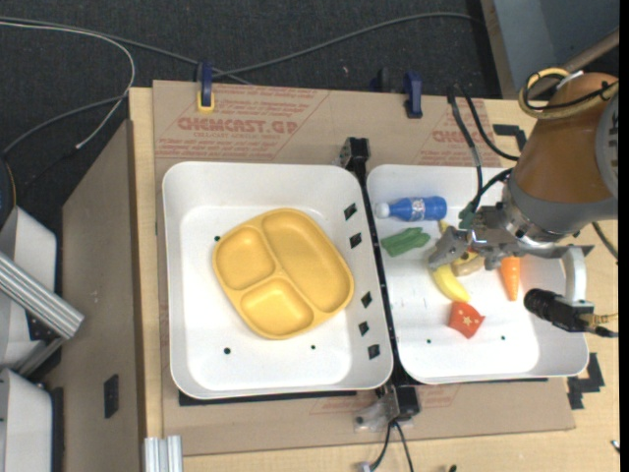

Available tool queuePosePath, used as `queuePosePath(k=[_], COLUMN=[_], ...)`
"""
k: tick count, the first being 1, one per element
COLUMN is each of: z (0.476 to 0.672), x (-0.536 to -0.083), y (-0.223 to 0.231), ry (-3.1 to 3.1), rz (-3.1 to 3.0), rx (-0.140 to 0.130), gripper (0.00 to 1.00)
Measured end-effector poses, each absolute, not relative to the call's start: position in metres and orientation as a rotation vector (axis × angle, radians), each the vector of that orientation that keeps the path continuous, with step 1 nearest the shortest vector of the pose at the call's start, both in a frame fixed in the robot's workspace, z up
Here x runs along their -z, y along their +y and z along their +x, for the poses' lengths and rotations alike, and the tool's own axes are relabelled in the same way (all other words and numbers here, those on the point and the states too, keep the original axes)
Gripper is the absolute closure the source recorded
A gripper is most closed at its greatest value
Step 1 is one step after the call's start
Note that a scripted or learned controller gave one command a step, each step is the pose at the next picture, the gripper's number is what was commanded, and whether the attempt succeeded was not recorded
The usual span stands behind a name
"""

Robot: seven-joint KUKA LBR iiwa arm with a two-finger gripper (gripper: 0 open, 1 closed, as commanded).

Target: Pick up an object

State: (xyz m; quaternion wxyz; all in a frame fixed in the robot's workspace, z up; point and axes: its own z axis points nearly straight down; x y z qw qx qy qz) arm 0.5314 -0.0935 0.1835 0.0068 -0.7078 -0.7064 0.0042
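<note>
In the right bin (413, 357), the end effector (454, 251) sits low over the yellow banana (450, 283); whether it is spread or pinching cannot be told. A carrot (510, 276) lies just right.

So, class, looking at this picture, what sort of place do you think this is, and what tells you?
Probably a robotics lab test bench: a robot arm reaches over two white bins, toy food such as a banana and carrot lies in one, and loose cables run across the floor.
</note>
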Motion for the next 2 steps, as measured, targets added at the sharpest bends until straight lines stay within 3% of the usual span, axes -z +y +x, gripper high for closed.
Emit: queuePosePath(k=[1,2], z=[0.535,0.530], x=[-0.190,-0.137], y=[-0.093,-0.103], ry=[-2.220,-2.215], rz=[-2.218,-2.218], rx=[0.000,-0.006], gripper=[0.00,0.00])
